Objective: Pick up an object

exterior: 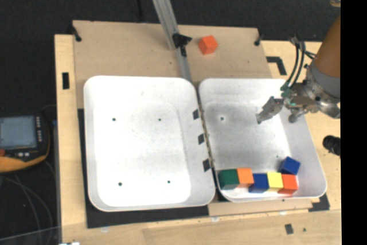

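Blocks (259, 179) are packed tight along the right bin's (241, 89) near edge, so neighbours could be jostled. The gripper (279, 110) hangs open, empty, above the bin's middle.

Two white bins sit side by side on the bench: the left bin (140, 140) and the right bin (241, 129). Seven cubes are in view. Six cluster at five o'clock in the right bin: one green cube (229, 178), one orange cube (245, 175), two blue cubes (259, 182) (291, 165), one yellow cube (275, 180), and one red-orange cube (289, 182). One more orange block (208, 45) lies on the bench at twelve o'clock.
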